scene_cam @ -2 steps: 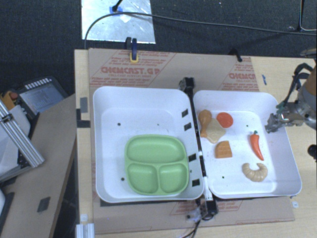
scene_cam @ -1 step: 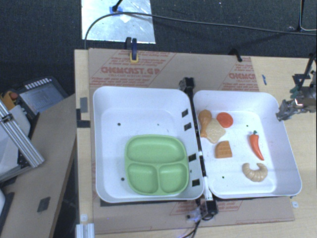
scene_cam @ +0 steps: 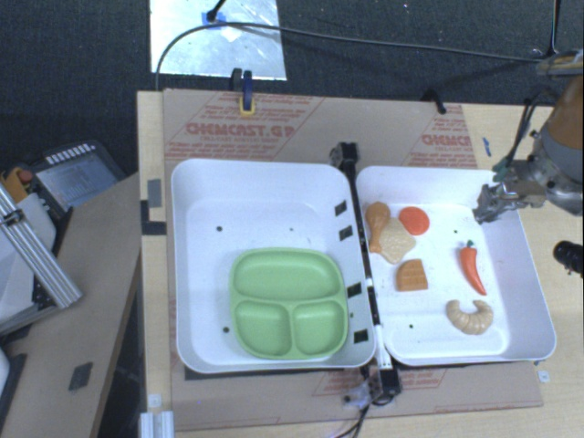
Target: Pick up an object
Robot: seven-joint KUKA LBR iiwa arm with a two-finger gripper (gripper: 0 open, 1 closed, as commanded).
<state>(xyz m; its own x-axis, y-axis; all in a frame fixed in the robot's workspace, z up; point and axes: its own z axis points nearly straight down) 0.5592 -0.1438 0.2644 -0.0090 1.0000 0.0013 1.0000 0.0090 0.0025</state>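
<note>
Two white bins point(scene_cam: 265, 176); one green tray point(scene_cam: 287, 302); five food items point(scene_cam: 412, 276), possibly six.

- worktop point(scene_cam: 146, 272): light wood, seen at a slant
- printed cardboard sheet point(scene_cam: 274, 126) flat on it, under both bins
- left bin point(scene_cam: 196, 245) and right bin point(scene_cam: 538, 322) side by side on the sheet, touching along the middle
- yellow clamp point(scene_cam: 245, 94) at sheet's far edge

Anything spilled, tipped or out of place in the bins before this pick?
Nothing stands out. The green divided plate sits flat in the left bin. The right bin holds the food pieces apart, save a drumstick touching a beige piece. The gripper hovers at its far right rim.
</note>
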